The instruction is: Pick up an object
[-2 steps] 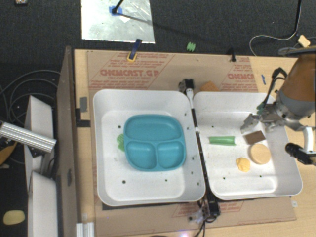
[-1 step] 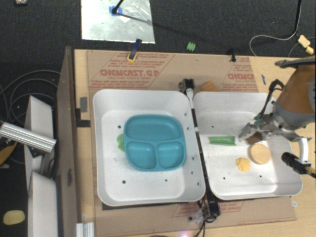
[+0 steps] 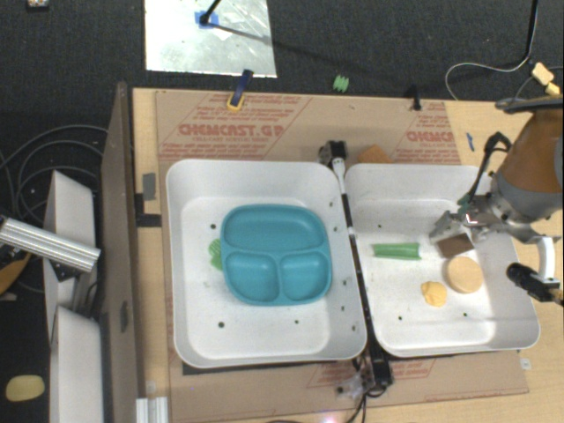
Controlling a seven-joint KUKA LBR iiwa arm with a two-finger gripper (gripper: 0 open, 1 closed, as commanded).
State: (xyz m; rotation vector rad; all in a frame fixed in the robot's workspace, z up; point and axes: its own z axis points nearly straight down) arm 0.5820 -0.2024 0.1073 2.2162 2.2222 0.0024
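My gripper (image 3: 455, 226) hangs over the right side of the right bin (image 3: 493, 333), reaching in from the right. Just below it lies a small brown block (image 3: 456, 246), close to or touching the gripper; I cannot see whether it is held. A tan round disc (image 3: 464, 274) rests right beside the block, toward the front. A yellow lump (image 3: 434, 293) lies to the disc's left. A green stick (image 3: 396, 251) lies flat near the bin's middle, left of the gripper.
The left bin (image 3: 189, 324) holds a blue divided plate (image 3: 275, 254) with a green item (image 3: 214, 254) peeking out at its left edge. A black divider rail (image 3: 350, 236) runs between the bins. Cardboard lies behind both bins.
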